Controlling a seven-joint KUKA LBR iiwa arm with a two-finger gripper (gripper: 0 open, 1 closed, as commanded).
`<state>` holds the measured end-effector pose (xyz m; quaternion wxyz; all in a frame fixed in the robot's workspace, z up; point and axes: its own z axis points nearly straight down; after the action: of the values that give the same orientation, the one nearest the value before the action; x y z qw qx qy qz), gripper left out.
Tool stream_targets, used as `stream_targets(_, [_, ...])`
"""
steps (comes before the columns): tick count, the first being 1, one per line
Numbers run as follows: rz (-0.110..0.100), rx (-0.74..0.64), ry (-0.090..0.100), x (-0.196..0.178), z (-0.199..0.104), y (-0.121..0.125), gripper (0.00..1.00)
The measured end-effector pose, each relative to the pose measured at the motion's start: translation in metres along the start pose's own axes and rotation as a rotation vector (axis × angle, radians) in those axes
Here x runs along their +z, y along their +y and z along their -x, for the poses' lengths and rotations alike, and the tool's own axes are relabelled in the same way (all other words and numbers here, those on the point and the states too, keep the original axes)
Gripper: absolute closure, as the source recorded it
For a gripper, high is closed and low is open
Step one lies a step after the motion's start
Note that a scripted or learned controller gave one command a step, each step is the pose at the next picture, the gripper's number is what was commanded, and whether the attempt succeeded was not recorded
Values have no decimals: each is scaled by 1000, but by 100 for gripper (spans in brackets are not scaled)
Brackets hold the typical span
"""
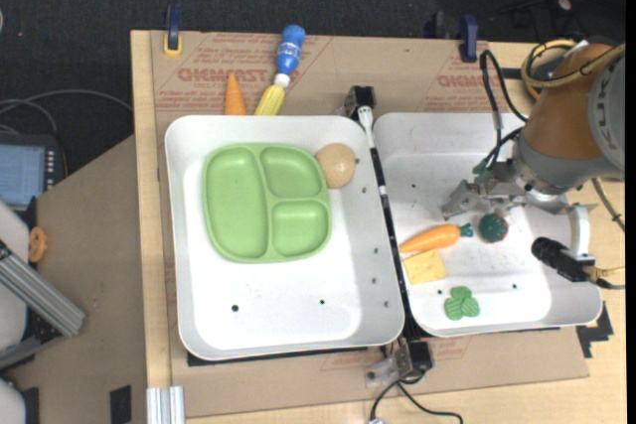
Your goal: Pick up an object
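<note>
Gripper (481, 204) low in right bin (437, 139), beside dark green ball (494, 229)

Two white bins (199, 313) – one green tray (266, 202), one carrot (429, 238), one cheese slice (424, 267), one potato (337, 165)

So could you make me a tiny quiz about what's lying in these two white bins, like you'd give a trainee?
1. True or false: the green divided plate lies in the left bin.
2. Which thing touches the plate's upper right corner? A) a tan ball B) a yellow wedge C) a leafy green piece
3. Fill in: in the right bin, the carrot lies just above the yellow ____.

Key
1. True.
2. A, the tan ball.
3. Wedge: the yellow wedge sits under the carrot, with the leafy green piece lower still. The gripper is above the dark green ball.
</note>
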<state>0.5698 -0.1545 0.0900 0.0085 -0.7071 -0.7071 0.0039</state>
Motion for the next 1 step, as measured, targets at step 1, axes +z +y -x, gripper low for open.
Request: stream_targets(1, [13, -6, -1, 7, -68, -14, 0])
